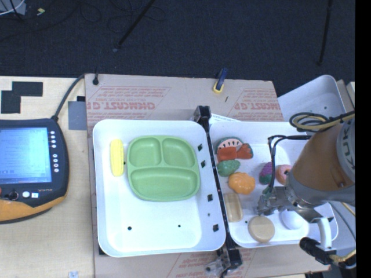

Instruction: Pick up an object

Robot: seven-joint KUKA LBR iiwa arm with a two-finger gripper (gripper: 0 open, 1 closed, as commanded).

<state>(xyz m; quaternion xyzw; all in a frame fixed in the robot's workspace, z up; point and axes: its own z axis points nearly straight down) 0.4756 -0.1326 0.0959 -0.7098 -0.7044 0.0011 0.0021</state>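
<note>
My gripper (267, 206) hangs low in the right bin (240, 237), at the end of the grey and orange arm (319, 167) that comes in from the right. It sits just above a round tan disc (261, 229), right of a tan loaf (233, 207) and below a purple grape bunch (266, 171). An orange fruit (242, 183), a green piece (228, 167), a watermelon slice (228, 147) and a red piece (244, 152) lie further up the bin. A pink ring (283, 172) is partly hidden by the arm. Nothing is visibly held.
The left bin (151, 227) holds a green divided plate (163, 168) and a yellow piece (116, 157) beside it. A white object (290, 219) lies under the arm. A tablet pendant (29, 167) rests at the far left of the bench. Black cables (301, 123) loop near the arm.
</note>
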